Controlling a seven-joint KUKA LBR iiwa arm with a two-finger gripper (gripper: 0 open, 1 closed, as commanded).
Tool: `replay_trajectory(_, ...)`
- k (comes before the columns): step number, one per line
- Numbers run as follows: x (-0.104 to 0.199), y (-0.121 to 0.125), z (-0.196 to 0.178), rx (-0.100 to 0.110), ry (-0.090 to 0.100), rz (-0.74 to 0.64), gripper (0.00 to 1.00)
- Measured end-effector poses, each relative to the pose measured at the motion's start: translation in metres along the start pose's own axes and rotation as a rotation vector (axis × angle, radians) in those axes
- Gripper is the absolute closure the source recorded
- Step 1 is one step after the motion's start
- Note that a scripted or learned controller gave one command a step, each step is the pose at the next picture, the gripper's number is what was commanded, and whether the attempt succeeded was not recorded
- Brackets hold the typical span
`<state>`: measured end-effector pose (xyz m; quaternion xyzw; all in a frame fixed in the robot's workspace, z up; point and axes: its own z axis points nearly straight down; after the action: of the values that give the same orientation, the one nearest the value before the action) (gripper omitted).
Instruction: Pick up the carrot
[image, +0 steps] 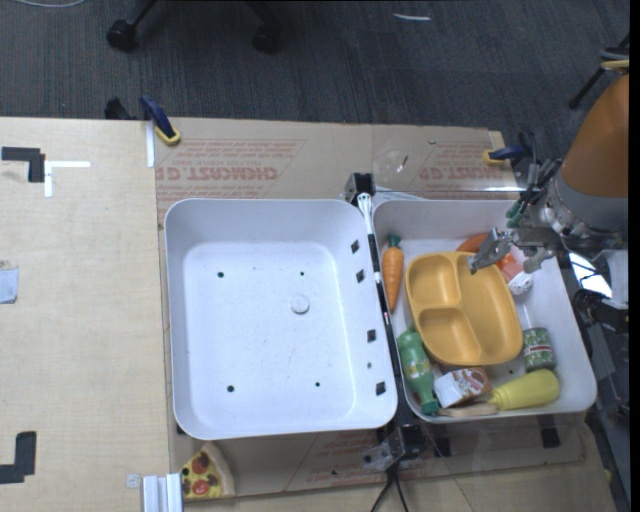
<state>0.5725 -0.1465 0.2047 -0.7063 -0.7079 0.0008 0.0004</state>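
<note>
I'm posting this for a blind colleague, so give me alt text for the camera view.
A carrot lies along the left wall of the right bin, beside a yellow divided plate, while the gripper hovers at the plate's far right edge. The left bin sits alongside on the bench.

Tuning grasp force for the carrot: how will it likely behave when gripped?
The carrot looks like rigid toy plastic, probably light and stiff. Its smooth tapered body may slip or roll. It lies against the right bin's wall beside the yellow tray, leaving little finger room.
</note>
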Motion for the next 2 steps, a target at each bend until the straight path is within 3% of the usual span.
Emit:
replay_trajectory(1,-0.034,-0.009,0.086,-0.006,-0.002,-0.328,0.0)
replay_trajectory(2,-0.017,0.022,0.111,-0.007,-0.004,-0.064,0.0)
